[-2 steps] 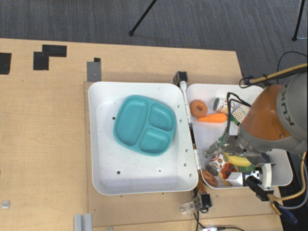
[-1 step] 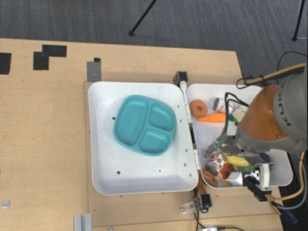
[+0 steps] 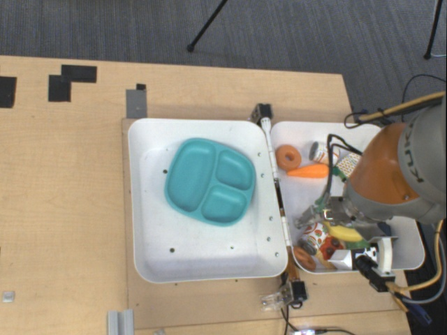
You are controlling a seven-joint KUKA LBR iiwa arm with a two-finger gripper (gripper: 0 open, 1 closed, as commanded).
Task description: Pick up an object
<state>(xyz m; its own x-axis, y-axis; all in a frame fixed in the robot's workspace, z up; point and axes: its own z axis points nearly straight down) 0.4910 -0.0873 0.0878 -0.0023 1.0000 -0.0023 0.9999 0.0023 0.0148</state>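
Note:
My gripper [image 3: 318,218] reaches down into the right bin [image 3: 412,253] from the right, low over a pile of small toy foods near the bin's front left corner. A yellow banana [image 3: 343,234] lies right beside it, under the wrist. A red and white piece [image 3: 316,241] and a brown ring [image 3: 304,257] lie just in front of it. Farther back rest an orange carrot [image 3: 308,172] and an orange doughnut [image 3: 288,157]. The arm's orange band [image 3: 380,169] hides part of the bin.
In the left bin [image 3: 150,257] lies a teal divided plate [image 3: 209,180]. A raised divider [image 3: 277,187] separates the two bins. A printed packet [image 3: 347,163] lies at the back of the right bin. Cables trail off the bench's right side.

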